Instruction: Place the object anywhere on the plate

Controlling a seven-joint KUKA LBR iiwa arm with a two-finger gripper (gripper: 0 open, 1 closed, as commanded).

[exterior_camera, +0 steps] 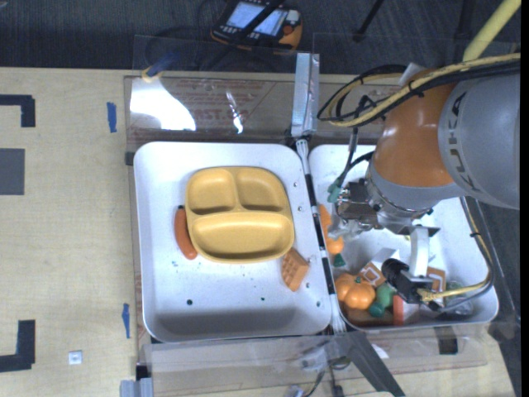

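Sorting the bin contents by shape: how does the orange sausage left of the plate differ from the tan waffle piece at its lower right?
The sausage is long, smooth and reddish orange; the waffle piece is short, blocky, textured and tan. The sausage lies along the plate's left edge; the waffle piece sits off its lower right corner. Both rest in the left bin.

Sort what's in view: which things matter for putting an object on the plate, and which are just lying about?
Job:
- yellow plate, left bin
- toy pile, right bin
- gripper, above right bin

Lying about:
- orange sausage beside the plate
- waffle piece by the plate's corner
- handheld controller beyond the bins
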